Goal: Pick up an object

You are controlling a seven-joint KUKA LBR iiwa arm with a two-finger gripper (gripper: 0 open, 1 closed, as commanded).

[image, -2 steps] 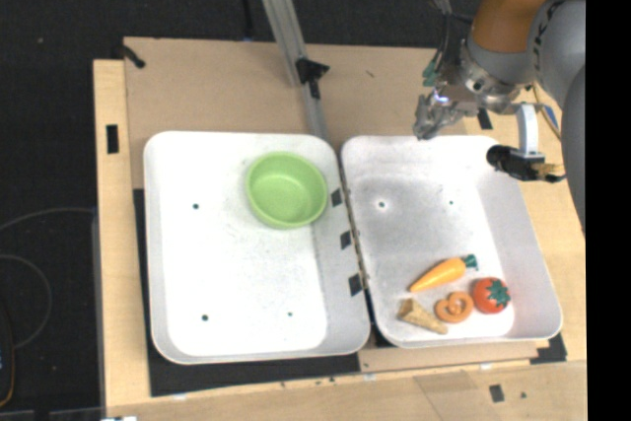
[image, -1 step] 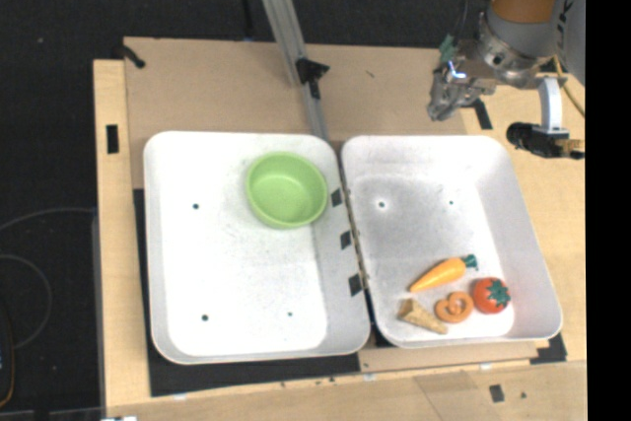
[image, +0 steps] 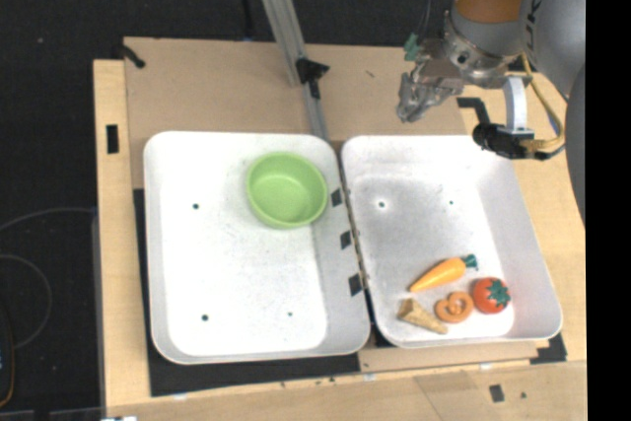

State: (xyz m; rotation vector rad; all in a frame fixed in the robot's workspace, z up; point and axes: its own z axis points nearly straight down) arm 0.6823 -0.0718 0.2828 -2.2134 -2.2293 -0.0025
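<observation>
Left bin point(image: 177, 242) green bowl point(image: 286, 190), right bin point(image: 493, 212) carrot point(image: 440, 273)

Glossy green plastic bowl point(image: 287, 190), matt speckled white bins point(image: 197, 311) (scuffed), bare wooden bench point(image: 217, 84)

Light falls evenly from above and is fairly bright on the 2 white bins point(image: 424, 212), which look nearly washed out with faint grey speckle. Shadows are soft and short beneath the green bowl point(image: 287, 190) and the toy food. The surrounding floor is very dark. The frame is slightly grainy and soft overall.
</observation>
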